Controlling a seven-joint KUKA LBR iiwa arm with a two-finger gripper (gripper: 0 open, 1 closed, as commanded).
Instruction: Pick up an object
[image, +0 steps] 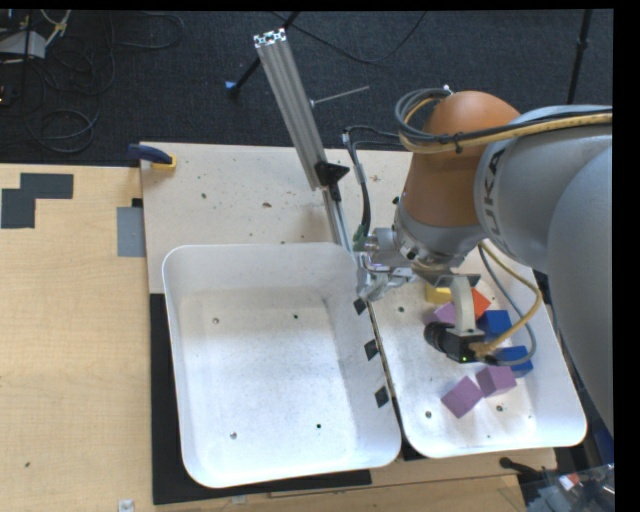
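1. Noting the grey arm with its orange band reaching in from the right and carrying the metal gripper (380, 275) low above the left edge of the right-hand shallow white plastic bin (430, 425), just beside the rim it shares with the left-hand shallow white plastic bin (260, 350).
2. Recording the jaw state as impossible to tell, the wrist body and the slant of the view masking the gap. Seeing nothing carried.
3. Locating the candidate objects, all lying in the right-hand bin:
   - a small yellow block (437, 293) nearest the gripper;
   - an orange-red block (481, 299) beside it;
   - an upper blue block (497, 322) and a lower blue block (512, 358) further right;
   - a large purple block (462, 396) and a small purple block (496, 378), touching or nearly so, towards the near side.
4. Judging the step in hand as positioning only, with no grasp yet made.
5. Flagging what could go wrong from here:
   - descending at the present spot and striking or scraping the shared rim, being so close to it;
   - closing on bare bin floor, the blocks all lying to the right of the gripper;
   - nudging one block into its neighbours, the pieces being crowded together;
   - pinching two touching blocks at once and dropping both on lifting.
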